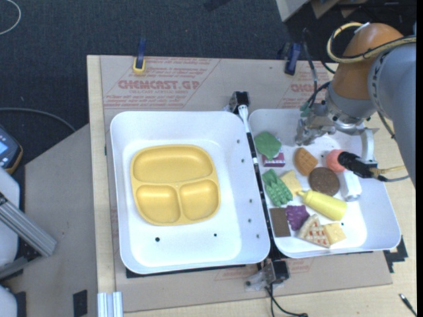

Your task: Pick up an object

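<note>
Gripper [310, 132] first: we find it at the end of the grey arm [396, 71], low over the far part of the right bin [383, 233], just beyond the toy food. We cannot tell how it is set, and we see nothing held in it.

Working from the near edge of the counter [198, 286] outward, we note in the right bin a waffle piece [314, 232] beside a pale cheese wedge [335, 232], then a brown bar [279, 221] and a purple piece [297, 214] touching it. Just beyond lies a yellow squash [324, 203], tilted across the bin. Beyond that we record a leafy green piece [276, 187], a small yellow square [291, 180] and a round brown patty [324, 181]. A white-handled tool [353, 187] lies to the right of the patty. Farther still are an orange bread roll [305, 160], a red piece [335, 160] partly under a black cable fitting [357, 166], and a green leaf [268, 143] over a small dark red block [273, 158]. These objects lie close together, many touching.

The left bin [132, 243] carries a yellow divided plate [175, 182], sitting flat near its middle.

At the far edge of the counter we note a yellow clip [139, 65] and a blue clamp [291, 59].
</note>
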You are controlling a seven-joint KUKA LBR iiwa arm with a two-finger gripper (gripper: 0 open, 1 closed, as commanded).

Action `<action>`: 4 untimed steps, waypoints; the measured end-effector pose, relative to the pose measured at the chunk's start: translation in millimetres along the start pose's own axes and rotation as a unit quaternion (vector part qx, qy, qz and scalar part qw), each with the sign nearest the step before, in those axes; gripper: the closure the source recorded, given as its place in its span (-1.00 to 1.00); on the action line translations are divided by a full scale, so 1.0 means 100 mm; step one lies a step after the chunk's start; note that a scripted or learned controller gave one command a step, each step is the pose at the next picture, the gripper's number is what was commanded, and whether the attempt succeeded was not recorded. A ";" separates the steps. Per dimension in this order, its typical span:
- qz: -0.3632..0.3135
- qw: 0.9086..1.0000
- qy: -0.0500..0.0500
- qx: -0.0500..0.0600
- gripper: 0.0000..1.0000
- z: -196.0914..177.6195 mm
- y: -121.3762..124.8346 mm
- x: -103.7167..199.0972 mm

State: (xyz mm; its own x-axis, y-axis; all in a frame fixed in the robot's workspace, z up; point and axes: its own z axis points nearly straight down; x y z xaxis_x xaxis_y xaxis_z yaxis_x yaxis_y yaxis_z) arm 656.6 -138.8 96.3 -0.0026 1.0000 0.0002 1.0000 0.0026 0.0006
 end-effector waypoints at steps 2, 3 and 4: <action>0.001 1.000 -0.001 -0.004 1.00 -0.94 0.17 -0.05; 0.001 1.000 -0.001 -0.004 1.00 -1.32 0.18 -0.05; 0.000 1.000 0.001 0.002 1.00 -1.38 -0.33 0.26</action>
State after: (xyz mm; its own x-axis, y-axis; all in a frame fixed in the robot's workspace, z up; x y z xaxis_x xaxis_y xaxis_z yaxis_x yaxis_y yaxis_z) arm 623.6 -113.0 234.4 -0.0019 1.0000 0.0016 1.0000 0.0019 -0.0044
